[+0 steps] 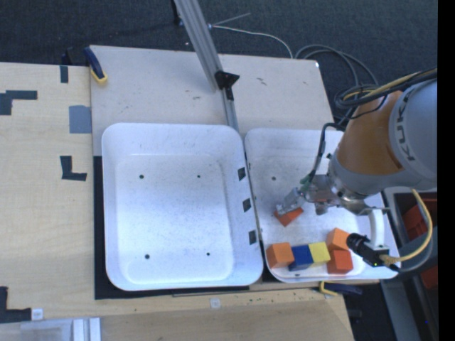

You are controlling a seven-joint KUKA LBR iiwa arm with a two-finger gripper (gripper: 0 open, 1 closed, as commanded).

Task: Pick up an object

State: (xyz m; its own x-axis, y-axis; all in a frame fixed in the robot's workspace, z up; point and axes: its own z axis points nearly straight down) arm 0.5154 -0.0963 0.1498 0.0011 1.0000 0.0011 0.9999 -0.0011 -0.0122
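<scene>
Looking down at a slant on a pale counter (pixel 163 84) that carries two shallow white bins side by side. The right bin (pixel 284 155) is the landmark here; everything else is placed against it.

Touching its left wall sits the left bin (pixel 170 204), with only small dark dots showing on its floor.

A grey arm with an orange band (pixel 370 141) reaches in over the right bin from its right side and bends down toward the bin's middle. At its tip, the tool (pixel 291 206) hangs low over the floor of the right bin, just above a small reddish-orange block (pixel 289 218). From here I cannot tell how the tool's grasp stands, or whether it touches that block.

Along the right bin's near wall lies a row of blocks close together: an orange block (pixel 280 253), a blue block (pixel 301 255) beside it, then a yellow block (pixel 318 252), then a red-orange block (pixel 341 261), with another orange block (pixel 337 238) just behind that last one.

Beyond the right bin's far left corner, a slanted metal rail (pixel 202 38) rises over the counter. Cables (pixel 334 55) trail on the dark floor past the bin's far right corner
</scene>
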